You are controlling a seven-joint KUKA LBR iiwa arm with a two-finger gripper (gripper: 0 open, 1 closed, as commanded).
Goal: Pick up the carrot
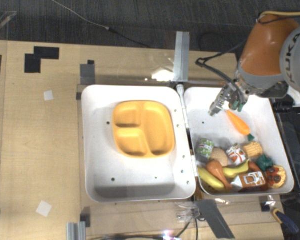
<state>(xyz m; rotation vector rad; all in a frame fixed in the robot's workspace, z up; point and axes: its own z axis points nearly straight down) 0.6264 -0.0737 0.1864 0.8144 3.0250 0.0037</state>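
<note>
The carrot (239, 122) is a small orange cone lying flat on the bare floor of the right bin (200, 101), in its upper half, with the narrow end pointing up-left. My gripper (227, 105) hangs just up-left of it, under the orange-banded wrist (262, 44). The fingers stand open: one pale fingertip (216, 108) is to the left, and the other is close above the carrot's narrow end. Nothing sits between them.
Toy food is heaped along the right bin's front: a banana (212, 178), a corn cob (253, 148), a green-and-white can (205, 148), a small carton (252, 179). The left bin (97, 134) holds a yellow divided tray (142, 128). A metal post (182, 54) stands behind the bins.
</note>
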